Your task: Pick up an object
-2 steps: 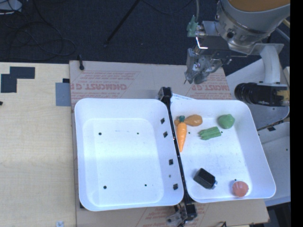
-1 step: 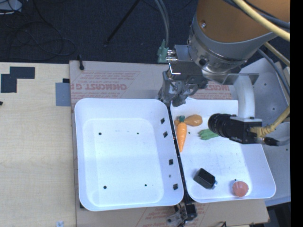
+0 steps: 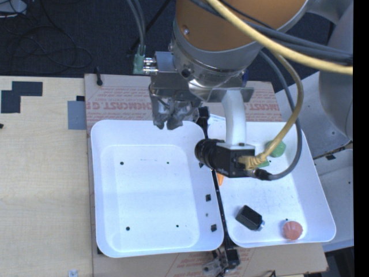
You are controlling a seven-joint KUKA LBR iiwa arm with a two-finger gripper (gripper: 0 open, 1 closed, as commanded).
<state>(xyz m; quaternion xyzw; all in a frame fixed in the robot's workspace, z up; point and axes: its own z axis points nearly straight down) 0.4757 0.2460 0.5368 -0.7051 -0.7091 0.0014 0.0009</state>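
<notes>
Gripper [image 3: 170, 119] hangs over the far rim of the left bin [image 3: 109, 154]; finger state cannot be told. Right bin [image 3: 314, 183] holds a black block [image 3: 249, 217] and a round reddish object [image 3: 292, 229] near its front edge, a green object [image 3: 278, 149] behind the yellow cable [image 3: 282, 133].

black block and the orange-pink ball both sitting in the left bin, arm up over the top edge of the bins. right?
Not quite: the camera view shows the black block and the orange-pink ball in the right bin, not the left bin. The arm being over the bins' top edge is correct.
</notes>
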